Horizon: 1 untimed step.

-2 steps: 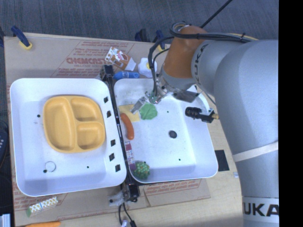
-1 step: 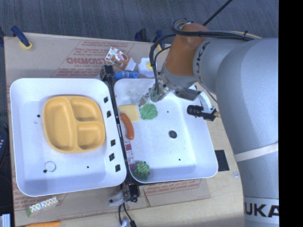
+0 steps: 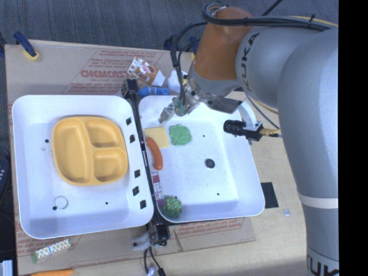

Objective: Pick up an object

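Observation:
In the right bin [image 3: 241,177] lie a green leafy piece [image 3: 180,134], a pale yellow square slice [image 3: 157,137], an orange-red sausage [image 3: 155,153] along the left wall and a green broccoli-like lump [image 3: 171,206] in the near corner. My gripper [image 3: 174,110] hangs over the far left part of that bin, just above and left of the green leafy piece. Its fingers [image 3: 166,115] look spread, with nothing between them.
The left bin [image 3: 29,154] holds a yellow divided tray [image 3: 90,149]. A small dark spot [image 3: 210,164] marks the right bin's floor. Wrappers and a blue item [image 3: 150,90] lie on the cardboard behind the bins. The arm's grey body covers the right side.

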Tool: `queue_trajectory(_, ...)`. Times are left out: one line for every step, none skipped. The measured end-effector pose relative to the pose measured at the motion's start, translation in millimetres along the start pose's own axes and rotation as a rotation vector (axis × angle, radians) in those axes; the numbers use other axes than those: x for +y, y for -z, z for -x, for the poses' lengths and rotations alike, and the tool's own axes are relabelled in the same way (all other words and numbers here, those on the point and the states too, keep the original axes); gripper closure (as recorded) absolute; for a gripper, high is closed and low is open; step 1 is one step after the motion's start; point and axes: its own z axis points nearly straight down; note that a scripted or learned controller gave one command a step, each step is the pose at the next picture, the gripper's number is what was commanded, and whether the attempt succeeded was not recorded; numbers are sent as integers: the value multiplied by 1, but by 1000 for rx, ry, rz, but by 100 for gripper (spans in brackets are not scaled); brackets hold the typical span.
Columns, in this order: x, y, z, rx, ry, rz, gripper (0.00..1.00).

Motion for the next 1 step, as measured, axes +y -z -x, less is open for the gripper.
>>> queue_trajectory(-1, -1, 0, 2, -1, -3, 0)
